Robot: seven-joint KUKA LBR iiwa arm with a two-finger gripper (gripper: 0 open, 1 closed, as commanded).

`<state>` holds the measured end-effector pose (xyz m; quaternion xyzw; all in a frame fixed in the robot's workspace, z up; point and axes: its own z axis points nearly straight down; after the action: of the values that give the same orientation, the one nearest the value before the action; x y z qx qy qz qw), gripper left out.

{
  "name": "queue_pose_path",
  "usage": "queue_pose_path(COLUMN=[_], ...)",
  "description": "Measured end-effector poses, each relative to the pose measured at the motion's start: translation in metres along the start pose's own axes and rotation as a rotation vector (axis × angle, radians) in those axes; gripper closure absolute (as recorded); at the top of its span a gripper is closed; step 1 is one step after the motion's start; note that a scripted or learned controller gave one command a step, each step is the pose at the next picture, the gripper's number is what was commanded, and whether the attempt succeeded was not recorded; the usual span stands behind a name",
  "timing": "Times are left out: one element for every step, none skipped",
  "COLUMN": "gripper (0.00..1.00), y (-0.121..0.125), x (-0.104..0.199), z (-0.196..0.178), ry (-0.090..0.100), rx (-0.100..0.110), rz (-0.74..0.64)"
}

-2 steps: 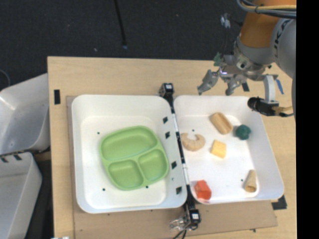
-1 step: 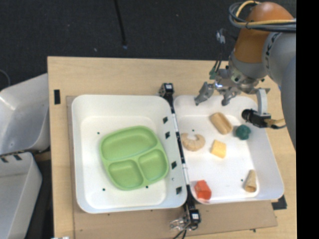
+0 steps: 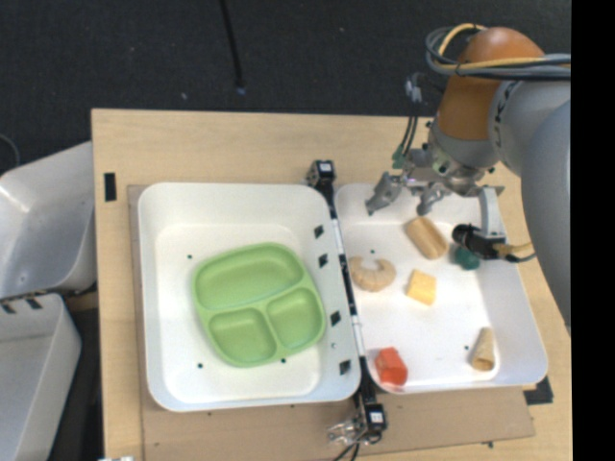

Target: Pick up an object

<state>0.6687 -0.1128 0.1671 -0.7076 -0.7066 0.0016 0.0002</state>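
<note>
My gripper [image 3: 405,196] hangs over the far left corner of the right bin [image 3: 509,310], open, with nothing between its fingers. Just in front of it and to the right lies a tan cylinder [image 3: 426,237]. Closer to the bin's middle are a pale ring-shaped piece [image 3: 371,274] and a yellow block [image 3: 421,287]. A red piece [image 3: 390,367] sits at the near left corner and a tan cone [image 3: 482,350] at the near right. A small dark green thing [image 3: 467,254] lies by the right wall.
The left bin [image 3: 163,257] holds a green three-compartment tray [image 3: 259,303]. A raised divider with black clips [image 3: 336,257] separates the bins. The arm's orange band [image 3: 476,94] and grey link stand over the right bin's far right side.
</note>
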Motion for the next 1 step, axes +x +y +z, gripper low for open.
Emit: queue_pose_path(gripper=[0.00], y=[-0.0023], x=[0.0072], z=[0.0587], ry=[0.001], rx=[0.001], rz=[-0.003])
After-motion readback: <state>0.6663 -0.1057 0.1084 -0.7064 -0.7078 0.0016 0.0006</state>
